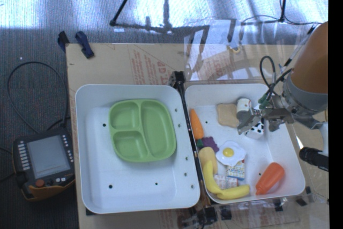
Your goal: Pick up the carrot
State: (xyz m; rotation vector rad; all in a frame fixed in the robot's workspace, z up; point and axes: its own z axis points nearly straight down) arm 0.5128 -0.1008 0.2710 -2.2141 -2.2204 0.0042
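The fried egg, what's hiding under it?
The fried egg lies on the right bin's floor, its edge over a small carton and near the purple grapes. Whatever sits directly beneath it is covered.

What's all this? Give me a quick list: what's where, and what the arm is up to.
left bin: holds a green divided plate
right bin: holds toy food
carrot: lower right of the right bin, lying free
second orange piece: against that bin's left wall
banana: along the bin's near edge
fried egg: middle of the bin
bread slice: far side of the bin
gripper: over the bin's upper right, well away from the carrot
task state: carrot not yet picked up
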